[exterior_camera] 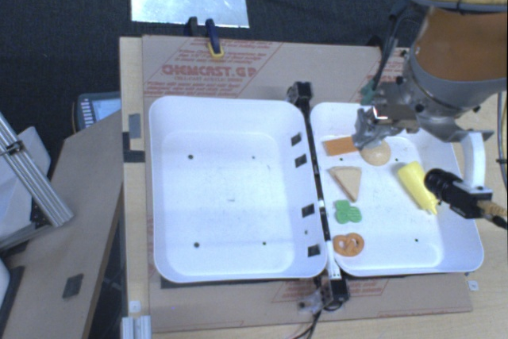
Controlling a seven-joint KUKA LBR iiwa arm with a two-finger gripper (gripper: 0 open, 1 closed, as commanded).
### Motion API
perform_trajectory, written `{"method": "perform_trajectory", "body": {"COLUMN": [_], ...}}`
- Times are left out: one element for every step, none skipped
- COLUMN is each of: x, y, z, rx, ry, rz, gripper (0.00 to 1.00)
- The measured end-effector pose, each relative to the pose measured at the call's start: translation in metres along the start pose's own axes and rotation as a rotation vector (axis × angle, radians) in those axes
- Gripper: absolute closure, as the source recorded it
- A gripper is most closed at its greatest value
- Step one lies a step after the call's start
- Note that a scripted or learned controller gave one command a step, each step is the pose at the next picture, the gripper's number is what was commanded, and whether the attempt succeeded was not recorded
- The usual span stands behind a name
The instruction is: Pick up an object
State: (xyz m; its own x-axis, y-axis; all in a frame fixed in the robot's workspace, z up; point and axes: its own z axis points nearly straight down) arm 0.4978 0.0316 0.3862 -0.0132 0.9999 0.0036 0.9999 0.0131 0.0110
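- Gripper hangs low inside the right bin, beyond the tan wedge and slightly to its right; from this angle I cannot tell whether it is apart or together, and nothing can be seen clamped in it.
- Its tip sits between two pieces: an orange slab lying flat just beyond the wedge, and a pale round piece just beyond and right of the wedge. It looks to be touching or nearly touching both, but contact cannot be confirmed.
- Right of the wedge lies a yellow cone-shaped piece, set apart from it and pointing away from the camera.
- Nearer than the wedge sit a green piece, just beside it, and then an orange pretzel close to the bin's near rim.
- The wedge, green piece and pretzel all lie close to the bin's left wall, where black clips join it to the left bin.
- Bare white floor spreads to the right of the wedge and nearer the camera, between the pretzel and the right bin's far-right corner.
- Left of the wedge, past the clips, the left bin shows a broad white floor.
- Both bins rest on a cardboard sheet covering the worktop.
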Motion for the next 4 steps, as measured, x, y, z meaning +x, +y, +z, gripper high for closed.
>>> {"method": "perform_trajectory", "body": {"x": [0.049,0.126,0.163,0.205], "y": [0.0,0.005,0.023,0.013], "z": [-0.099,-0.082,-0.152,-0.072], "rx": [-0.001,0.011,0.002,0.017], "ry": [-0.001,-0.001,0.001,-0.005], "rz": [0.004,0.002,0.005,0.005], "gripper": [1.0,1.0,1.0,1.0]}}
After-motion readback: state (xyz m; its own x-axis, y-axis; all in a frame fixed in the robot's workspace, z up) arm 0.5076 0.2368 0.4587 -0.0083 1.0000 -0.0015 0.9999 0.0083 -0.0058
